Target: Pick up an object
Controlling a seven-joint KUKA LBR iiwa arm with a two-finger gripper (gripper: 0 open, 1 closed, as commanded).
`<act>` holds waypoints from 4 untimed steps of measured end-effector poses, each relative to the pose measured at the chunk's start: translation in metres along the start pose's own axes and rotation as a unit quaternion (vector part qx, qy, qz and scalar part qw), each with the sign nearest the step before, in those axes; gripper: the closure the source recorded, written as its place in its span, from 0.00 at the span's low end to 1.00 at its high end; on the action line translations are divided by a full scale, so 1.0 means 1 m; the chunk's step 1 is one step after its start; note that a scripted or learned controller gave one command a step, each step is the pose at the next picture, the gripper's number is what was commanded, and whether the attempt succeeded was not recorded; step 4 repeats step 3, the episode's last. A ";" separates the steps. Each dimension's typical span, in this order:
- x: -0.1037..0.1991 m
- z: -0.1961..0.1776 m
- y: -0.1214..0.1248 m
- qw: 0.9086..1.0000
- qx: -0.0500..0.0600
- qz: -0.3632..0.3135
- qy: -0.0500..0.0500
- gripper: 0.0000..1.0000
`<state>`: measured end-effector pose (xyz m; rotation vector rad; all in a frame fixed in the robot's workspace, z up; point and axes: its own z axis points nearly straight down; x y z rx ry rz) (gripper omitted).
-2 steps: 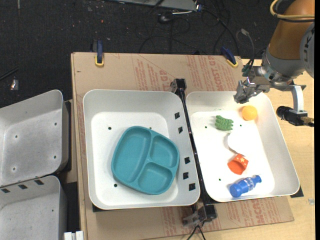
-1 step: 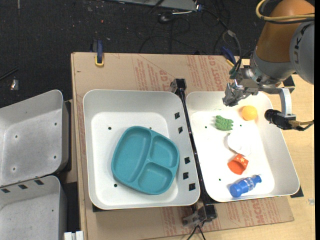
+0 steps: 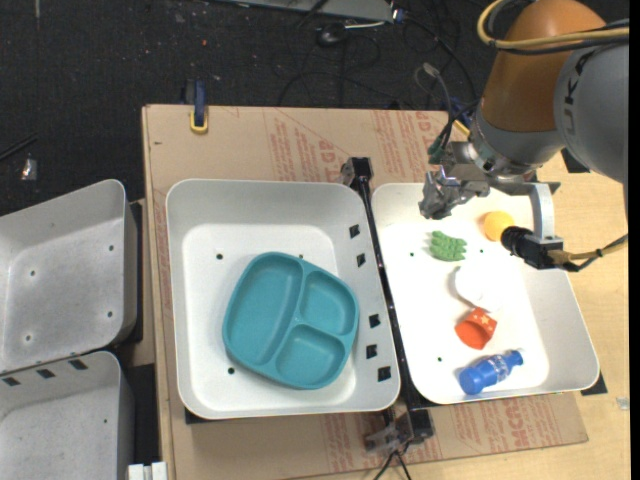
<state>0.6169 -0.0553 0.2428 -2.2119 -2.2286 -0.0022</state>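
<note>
Brown board covers the surface (image 3: 270, 133), and on it two white bins sit side by side: the left bin (image 3: 190, 208) holds a teal divided plate (image 3: 290, 320), the right bin (image 3: 560, 353) the small things. Going from the bottom of the frame upward in the right bin come a blue bottle (image 3: 490, 370), a red cup (image 3: 477, 328), a white piece (image 3: 470, 286), then a green toy (image 3: 448, 245) and a yellow ball (image 3: 494, 224). At the bin's far edge in the upper right hangs the claw (image 3: 438, 200), its state beyond telling from here and nothing seen in it; the green toy, likeliest pick, lies just below it and slightly right.

Tray (image 3: 290, 320) in left bin (image 3: 190, 268) (bottle (image 3: 489, 370) in right).
</note>
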 end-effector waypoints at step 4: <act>0.148 -0.001 -0.041 1.000 0.001 -0.001 0.000 1.00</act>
